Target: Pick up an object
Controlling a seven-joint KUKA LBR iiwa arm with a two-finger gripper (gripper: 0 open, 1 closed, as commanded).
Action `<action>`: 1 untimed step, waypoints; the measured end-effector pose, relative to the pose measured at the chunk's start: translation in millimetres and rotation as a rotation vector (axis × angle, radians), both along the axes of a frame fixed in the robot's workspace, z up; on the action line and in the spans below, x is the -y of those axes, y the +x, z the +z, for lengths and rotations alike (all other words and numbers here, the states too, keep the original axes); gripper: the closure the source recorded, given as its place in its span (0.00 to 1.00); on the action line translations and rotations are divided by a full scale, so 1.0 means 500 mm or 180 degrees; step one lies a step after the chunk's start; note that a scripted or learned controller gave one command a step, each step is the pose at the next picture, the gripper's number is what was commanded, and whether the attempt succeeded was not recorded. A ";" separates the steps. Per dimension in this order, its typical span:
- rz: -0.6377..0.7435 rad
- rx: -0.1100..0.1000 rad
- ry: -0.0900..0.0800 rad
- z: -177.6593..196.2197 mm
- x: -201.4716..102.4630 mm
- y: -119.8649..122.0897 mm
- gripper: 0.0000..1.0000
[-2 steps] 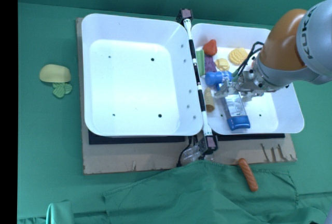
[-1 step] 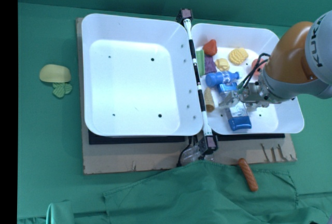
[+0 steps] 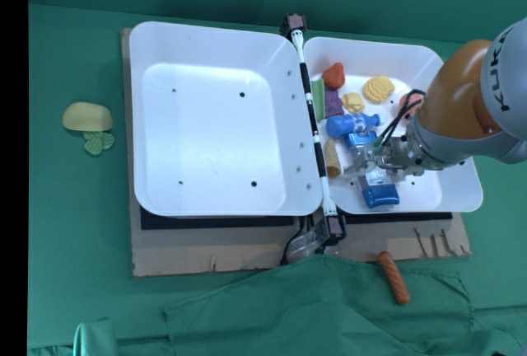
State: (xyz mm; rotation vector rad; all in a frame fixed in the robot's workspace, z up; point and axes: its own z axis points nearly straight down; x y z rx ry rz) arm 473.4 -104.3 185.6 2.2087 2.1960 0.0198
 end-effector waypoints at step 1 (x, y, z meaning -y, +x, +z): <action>0.0008 -0.0037 0.0016 0.212 0.034 0.033 0.00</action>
